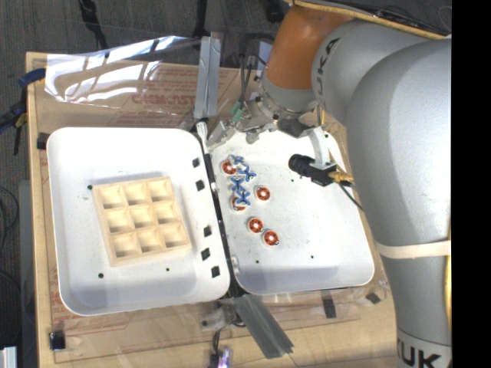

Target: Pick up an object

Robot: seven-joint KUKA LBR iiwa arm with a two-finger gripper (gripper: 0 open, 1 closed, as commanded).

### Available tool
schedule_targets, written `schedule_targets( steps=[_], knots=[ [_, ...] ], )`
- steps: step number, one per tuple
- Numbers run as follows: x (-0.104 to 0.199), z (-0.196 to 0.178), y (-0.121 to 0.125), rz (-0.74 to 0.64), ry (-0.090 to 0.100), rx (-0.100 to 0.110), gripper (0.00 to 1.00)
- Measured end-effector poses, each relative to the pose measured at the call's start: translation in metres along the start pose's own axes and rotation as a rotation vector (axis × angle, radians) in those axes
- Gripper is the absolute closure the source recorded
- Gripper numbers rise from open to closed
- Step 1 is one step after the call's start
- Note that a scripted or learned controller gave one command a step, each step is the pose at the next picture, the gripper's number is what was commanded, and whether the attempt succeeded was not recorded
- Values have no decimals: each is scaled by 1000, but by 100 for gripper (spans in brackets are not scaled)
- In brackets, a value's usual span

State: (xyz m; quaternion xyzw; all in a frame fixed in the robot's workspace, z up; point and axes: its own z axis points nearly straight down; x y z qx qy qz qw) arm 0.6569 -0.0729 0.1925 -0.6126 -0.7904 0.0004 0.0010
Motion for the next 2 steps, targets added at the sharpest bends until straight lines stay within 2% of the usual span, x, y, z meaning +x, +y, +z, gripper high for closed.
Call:
schedule_targets(
  steps=[1, 2],
  knots=[
    [-69, 64, -42, -72, 0, 2, 0],
    [-51, 100, -53, -115, 0, 0, 0]
  ],
)
